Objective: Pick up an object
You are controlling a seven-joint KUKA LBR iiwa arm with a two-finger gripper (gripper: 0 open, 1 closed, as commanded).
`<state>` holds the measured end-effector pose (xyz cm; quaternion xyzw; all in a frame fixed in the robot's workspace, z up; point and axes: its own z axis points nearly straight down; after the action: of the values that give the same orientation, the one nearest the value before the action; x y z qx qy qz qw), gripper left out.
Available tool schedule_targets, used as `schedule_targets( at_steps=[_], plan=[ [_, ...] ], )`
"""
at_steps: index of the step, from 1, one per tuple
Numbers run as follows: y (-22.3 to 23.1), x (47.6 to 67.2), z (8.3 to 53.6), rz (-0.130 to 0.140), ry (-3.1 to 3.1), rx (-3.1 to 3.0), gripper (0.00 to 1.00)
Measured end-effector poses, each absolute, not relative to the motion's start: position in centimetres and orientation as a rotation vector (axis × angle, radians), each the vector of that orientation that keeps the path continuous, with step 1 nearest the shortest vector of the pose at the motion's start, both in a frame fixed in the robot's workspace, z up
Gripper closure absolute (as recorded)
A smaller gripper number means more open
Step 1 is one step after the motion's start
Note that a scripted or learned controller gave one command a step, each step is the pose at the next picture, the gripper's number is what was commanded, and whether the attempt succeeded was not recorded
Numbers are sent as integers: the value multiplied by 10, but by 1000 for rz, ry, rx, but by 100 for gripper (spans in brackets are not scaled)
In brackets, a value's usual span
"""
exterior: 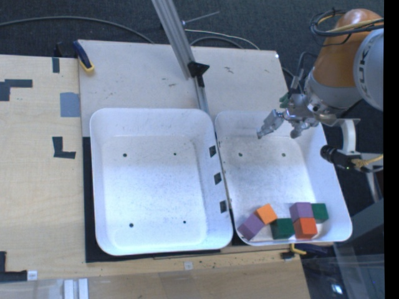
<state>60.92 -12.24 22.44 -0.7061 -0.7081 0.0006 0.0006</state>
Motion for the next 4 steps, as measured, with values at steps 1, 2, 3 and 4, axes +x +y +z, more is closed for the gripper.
schedule_targets(
  at_steps=[1,2,3,4],
  plan=[
    [-114,561,92,5,-2220,-2217,0],
    [-120,613,92,-2,-2226,-2220,0],
    [-189,634,199,-3,-2226,-2230,0],
    [-129,621,87,7,-2221,-2212,0]
  ],
)
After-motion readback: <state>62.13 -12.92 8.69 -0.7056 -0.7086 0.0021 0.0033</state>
